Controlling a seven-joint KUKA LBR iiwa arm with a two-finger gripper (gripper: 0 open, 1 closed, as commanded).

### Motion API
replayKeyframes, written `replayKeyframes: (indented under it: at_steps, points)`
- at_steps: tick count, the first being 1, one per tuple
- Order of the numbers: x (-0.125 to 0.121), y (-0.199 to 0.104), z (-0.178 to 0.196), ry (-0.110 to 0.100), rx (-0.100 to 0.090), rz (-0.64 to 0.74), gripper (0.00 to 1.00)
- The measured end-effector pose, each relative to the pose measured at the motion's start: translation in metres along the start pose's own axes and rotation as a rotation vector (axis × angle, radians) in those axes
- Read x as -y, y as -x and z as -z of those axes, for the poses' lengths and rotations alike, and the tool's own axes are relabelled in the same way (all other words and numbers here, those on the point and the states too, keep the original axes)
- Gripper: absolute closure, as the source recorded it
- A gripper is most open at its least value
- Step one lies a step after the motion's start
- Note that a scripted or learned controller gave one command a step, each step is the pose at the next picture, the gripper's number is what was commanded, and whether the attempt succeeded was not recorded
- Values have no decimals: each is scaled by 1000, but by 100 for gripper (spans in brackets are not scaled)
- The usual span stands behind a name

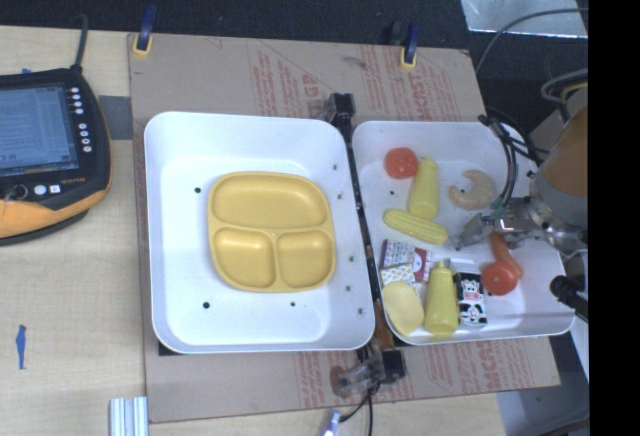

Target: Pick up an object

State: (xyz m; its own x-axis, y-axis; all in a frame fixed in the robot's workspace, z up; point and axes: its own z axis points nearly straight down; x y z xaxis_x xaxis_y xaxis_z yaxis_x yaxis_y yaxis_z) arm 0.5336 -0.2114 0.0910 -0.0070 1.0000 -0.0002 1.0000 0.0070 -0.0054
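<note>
Your hand (478, 227) sits low over the right bin (452, 131), coming in from the right edge; I honestly can't tell how wide it's spread or whether it's got anything, the metal bits there are too small and cluttered to read. Just beside it, touching or nearly, lies an orange carrot-like piece (497, 247) running down to a red tomato (502, 277); the corn cob (416, 226) lies just on the far side, a little apart. Further out there's a yellow bottle (425, 186), a red ball (401, 162) and a tan curled pastry thing (473, 189) toward the back; toward the front, a red-and-white packet (403, 264), a second yellow bottle (440, 297) and a little cow-print carton (470, 298).

The left bin (180, 224) just holds the yellow divided plate (271, 229); tablet (45, 149) sits off on the counter (60, 324).

I'd say you're at the reach-and-close stage, nothing lifted yet; next move wants a clean close on the carrot piece, then a straight lift without dragging neighbours.
</note>
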Motion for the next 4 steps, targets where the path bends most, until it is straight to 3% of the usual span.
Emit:
replayKeyframes:
  at_steps: [1, 2, 3, 4]
  points:
    - [-60, -18, 2, 3, 0, -1, 0]
    - [-121, 1, 68, 5, 0, -2, 0]
    - [-74, 1, 1, 1, 0, -1, 0]
    - [-123, 1, 2, 4, -1, -3, 0]
